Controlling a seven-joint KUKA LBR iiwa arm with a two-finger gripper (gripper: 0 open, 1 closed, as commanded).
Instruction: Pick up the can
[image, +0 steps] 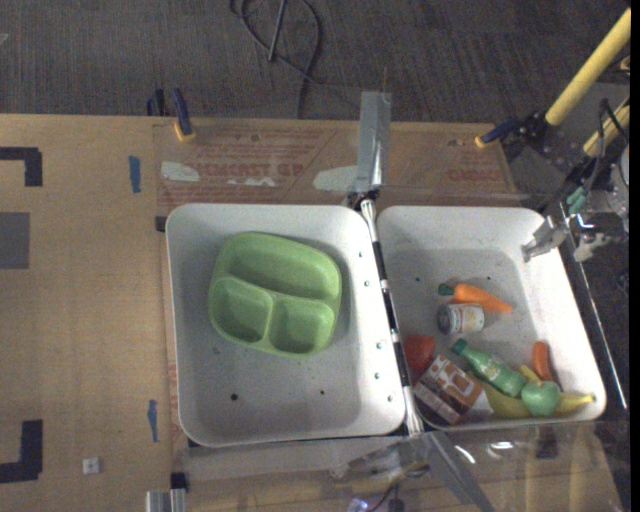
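Camera view — one can, two bins

Can: small, silvery, on its side.
I see it mid right bin, just under the toy carrot.

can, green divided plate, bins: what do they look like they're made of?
Can: probably metal, with a pale end face and a printed label around the body; too small to be sure.
Green divided plate: looks like molded plastic, uniform light green, soft sheen, rounded compartment walls.
Bins: white, smooth, rounded corners, dull finish; plastic or painted metal, the look leaves it open.
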